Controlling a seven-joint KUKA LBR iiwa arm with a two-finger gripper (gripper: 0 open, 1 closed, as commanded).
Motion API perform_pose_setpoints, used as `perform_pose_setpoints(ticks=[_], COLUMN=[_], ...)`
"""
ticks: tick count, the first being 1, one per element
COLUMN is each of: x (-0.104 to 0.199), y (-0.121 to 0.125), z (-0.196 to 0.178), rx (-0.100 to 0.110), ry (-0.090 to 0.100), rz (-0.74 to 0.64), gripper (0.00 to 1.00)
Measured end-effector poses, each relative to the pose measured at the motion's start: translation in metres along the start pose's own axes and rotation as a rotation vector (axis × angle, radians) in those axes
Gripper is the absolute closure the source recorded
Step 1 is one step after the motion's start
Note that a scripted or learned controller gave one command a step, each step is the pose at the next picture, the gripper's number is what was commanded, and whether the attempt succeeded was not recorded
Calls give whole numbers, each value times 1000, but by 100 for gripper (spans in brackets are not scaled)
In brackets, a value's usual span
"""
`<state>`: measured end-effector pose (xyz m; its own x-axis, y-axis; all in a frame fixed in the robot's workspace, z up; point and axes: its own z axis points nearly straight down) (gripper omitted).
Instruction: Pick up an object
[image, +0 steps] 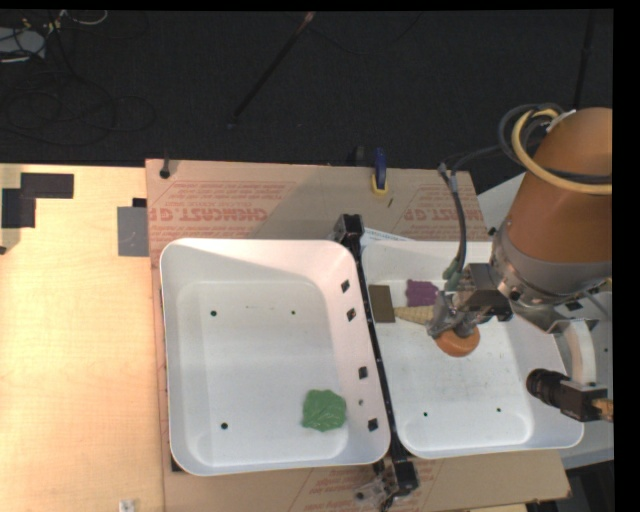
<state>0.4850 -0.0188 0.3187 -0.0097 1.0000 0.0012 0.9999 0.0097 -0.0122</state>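
Orange and rounded, the ball (458, 343) sits in my right bin (470, 420) directly under the gripper (450, 322) (no long axis to speak of); I cannot tell the fingers' state. Purple block (421, 293) lies nearby, lumpy green piece (325, 410) in left bin (250, 300).

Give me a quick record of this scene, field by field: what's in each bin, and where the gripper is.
left bin: green object near its front right corner
right bin: purple object, brown block, tan cone-like piece, orange object
gripper: over the right bin, directly above the orange object
contact: cannot tell whether the orange object is gripped
arm: enters from the right
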Motion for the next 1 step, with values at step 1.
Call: perform_pose_setpoints(ticks=[1], x=[82], y=[-9], z=[-16], rx=[-11], ry=[1], rz=[1], gripper=[100])
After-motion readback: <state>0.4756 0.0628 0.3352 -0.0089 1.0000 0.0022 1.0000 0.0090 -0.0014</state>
